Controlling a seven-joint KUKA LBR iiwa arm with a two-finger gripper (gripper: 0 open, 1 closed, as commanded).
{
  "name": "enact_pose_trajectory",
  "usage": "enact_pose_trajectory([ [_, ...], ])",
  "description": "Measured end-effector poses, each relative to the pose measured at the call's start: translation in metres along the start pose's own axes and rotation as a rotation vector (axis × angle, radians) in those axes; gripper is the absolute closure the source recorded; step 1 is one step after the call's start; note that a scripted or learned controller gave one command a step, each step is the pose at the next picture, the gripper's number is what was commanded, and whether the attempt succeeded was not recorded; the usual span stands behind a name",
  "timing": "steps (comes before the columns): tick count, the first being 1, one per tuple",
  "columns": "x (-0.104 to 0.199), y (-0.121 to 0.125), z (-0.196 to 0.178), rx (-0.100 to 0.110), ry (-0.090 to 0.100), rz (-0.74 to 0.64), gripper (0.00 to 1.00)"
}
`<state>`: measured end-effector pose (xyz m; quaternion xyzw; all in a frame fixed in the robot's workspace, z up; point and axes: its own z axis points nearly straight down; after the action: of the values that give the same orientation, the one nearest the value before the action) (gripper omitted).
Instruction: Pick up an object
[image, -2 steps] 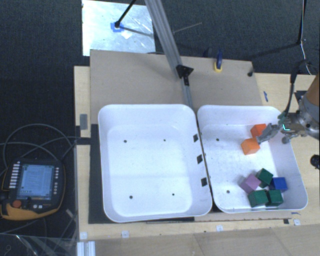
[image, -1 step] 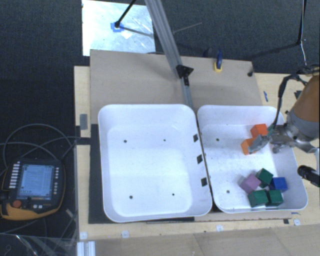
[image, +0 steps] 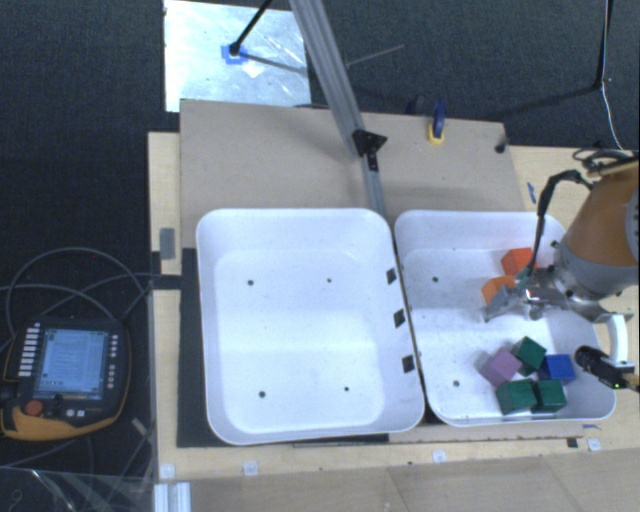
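The right bin (image: 447, 226) holds several small blocks. One orange block (image: 517, 261) lies near its far right side. A second orange block (image: 495, 290) sits just in front of it, right against my gripper (image: 514, 303). The gripper hangs low over the bin's middle right, below the orange-banded wrist (image: 600, 225). I cannot tell whether that block is between the jaws or only beside them. Nearer the front right corner lie a purple block (image: 497, 367), a green block (image: 529, 353), a blue block (image: 558, 367) and two more green blocks (image: 517, 397).
The left bin (image: 300, 218) stands beside the right one, their rims meeting at the middle. A slanted metal pole (image: 336, 75) crosses the back of the bench. A teach pendant (image: 66, 375) with its cable lies on the floor at the left.
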<state>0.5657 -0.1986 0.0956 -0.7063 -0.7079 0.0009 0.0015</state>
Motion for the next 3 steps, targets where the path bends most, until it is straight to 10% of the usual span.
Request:
enact_pose_trajectory([
  [1, -0.001, 0.002, -0.014, -0.008, -0.002, -0.002, 1.00],
  [3, 0.004, 0.011, -0.131, -0.012, -0.004, -0.003, 1.00],
])
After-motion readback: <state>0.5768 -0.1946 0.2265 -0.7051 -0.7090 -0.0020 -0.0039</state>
